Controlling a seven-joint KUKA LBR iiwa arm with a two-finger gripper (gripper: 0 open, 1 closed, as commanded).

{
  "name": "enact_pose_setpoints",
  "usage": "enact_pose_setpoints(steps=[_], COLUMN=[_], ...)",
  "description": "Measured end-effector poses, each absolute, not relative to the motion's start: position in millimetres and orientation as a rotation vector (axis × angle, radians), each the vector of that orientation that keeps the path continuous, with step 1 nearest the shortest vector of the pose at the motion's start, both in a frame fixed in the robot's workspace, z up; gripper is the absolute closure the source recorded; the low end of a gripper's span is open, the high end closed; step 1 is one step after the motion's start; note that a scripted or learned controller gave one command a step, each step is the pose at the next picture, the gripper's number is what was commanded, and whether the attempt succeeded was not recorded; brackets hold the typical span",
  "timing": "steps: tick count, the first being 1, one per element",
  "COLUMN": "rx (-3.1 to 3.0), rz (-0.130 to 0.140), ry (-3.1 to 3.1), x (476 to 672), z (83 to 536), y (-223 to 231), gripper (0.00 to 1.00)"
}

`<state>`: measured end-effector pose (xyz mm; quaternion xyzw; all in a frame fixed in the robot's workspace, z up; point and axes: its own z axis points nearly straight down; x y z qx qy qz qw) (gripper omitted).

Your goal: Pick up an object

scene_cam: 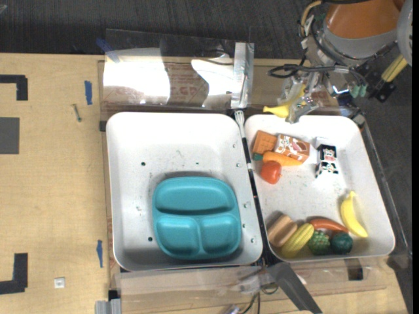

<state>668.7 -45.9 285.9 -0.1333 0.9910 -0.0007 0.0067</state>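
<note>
Two white bins sit on the tabletop [52, 175]: the left bin [124, 142] holds a teal tray [195, 216], the right bin [370, 169] toy food including a banana [353, 216], while the gripper [296, 106] hovers over its far rim, grip state unclear.

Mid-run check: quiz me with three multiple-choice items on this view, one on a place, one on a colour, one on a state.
1. Where is the teal tray?
A. left bin
B. right bin
C. on the bench

2. What colour is the banana?
A. green
B. yellow
C. red

3. How does the tool stand relative to the right bin?
A. over its far rim
B. over its near rim
C. over the left bin

Key: 1 A, the tray lies in the left bin. 2 B, it is plainly yellow. 3 A, the tool hangs at the far rim.
</note>
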Motion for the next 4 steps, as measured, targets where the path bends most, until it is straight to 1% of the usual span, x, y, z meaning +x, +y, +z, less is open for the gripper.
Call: enact_pose_setpoints(steps=[1, 2, 3, 4], rx=[-0.681, -0.836, -1.090, -1.196], rz=[-0.002, 0.001, -0.002, -0.003], ry=[3.056, 3.025, 2.935, 2.893], x=[668.3, 667.5, 668.4, 668.4], z=[284, 254, 267, 278], y=[-50, -72, -52, -37], gripper=[1.00, 1.00, 1.00, 1.00])
